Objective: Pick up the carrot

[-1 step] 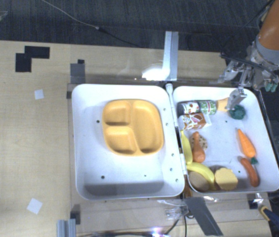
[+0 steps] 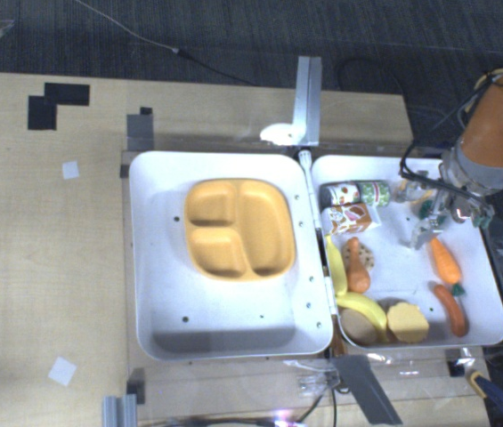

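Note:
The carrot is orange with a small green end. It lies at a slant on the floor of the right bin, close to the bin's right wall. My gripper hangs just up and to the left of the carrot's upper tip, below the arm's orange band. The carrot rests on the bin floor, apart from the gripper.
A red-orange sausage-like piece lies just below the carrot. The right bin's left side holds a can, a packet, a banana, a brown piece and a yellow round piece. A yellow sectioned plate sits in the left bin.

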Action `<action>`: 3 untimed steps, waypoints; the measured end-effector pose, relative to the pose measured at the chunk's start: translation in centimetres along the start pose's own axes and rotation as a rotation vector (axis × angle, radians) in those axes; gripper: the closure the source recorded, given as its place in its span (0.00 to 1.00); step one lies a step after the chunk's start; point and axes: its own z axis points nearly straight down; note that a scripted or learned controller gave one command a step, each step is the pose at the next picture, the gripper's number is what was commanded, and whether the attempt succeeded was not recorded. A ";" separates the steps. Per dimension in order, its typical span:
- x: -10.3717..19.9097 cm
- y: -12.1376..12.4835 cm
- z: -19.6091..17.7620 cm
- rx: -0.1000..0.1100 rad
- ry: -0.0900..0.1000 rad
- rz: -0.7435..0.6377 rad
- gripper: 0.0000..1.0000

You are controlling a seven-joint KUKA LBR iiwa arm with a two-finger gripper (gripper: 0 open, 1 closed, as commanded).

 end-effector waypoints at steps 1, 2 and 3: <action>3.9 0.3 0.1 -0.002 0.004 -0.002 0.00; 3.5 0.4 -1.3 0.001 -0.007 -0.009 1.00; 9.8 0.3 -0.2 0.000 -0.001 -0.203 1.00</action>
